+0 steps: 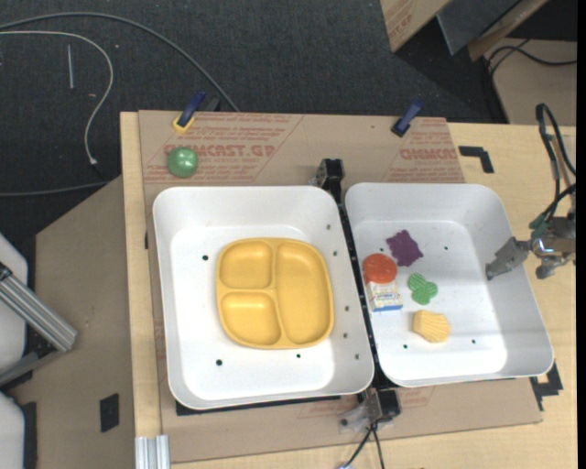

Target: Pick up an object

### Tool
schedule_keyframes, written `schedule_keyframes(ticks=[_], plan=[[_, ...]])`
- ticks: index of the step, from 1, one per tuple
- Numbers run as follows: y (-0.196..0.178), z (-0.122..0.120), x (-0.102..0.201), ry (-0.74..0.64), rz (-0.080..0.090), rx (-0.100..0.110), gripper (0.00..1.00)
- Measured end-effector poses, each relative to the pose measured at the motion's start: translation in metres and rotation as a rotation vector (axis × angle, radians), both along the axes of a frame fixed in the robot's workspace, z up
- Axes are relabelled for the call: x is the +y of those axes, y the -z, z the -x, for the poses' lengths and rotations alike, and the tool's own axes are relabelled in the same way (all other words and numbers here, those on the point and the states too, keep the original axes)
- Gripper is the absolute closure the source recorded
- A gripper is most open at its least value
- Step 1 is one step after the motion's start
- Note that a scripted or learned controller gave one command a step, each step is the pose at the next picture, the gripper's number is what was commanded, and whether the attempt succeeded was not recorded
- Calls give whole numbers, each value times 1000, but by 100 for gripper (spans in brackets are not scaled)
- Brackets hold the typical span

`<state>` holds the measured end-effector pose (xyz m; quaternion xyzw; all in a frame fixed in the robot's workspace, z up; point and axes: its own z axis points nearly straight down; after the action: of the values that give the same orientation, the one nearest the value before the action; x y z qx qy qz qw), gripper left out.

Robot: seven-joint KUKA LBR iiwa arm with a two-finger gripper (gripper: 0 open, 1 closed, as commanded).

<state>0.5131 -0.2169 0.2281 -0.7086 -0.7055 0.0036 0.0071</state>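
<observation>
Step in hand was approach; nothing was grasped. Left bin [174, 275] carried a yellow divided plate [275, 293]. Right bin [513, 302] carried the candidates: orange-capped item [380, 268], purple piece [403, 245], green piece [422, 289], yellow piece [431, 326], clustered left. My fingers [517, 255] hung over its right rim; their spread I cannot tell. Next move: travel left, descend.

A green ball [182, 162] sits on the brown board [275, 142], near the back left corner and just behind the left bin [183, 366]. Two blue clips [190, 111] hold the back edge of the board, one near the ball and one [407, 117] further right. A white cable [101, 82] curls on the dark floor [275, 55] behind the bench. Some cardboard [407, 23] lies at the back on the right. Black clamps [330, 171] sit between the two bins, at the back and at the front [385, 403].
</observation>
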Motion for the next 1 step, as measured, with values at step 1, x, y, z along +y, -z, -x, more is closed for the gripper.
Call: schedule_keyframes(ticks=[1], plan=[[-8,-3,1,-5,4,-14,0]])
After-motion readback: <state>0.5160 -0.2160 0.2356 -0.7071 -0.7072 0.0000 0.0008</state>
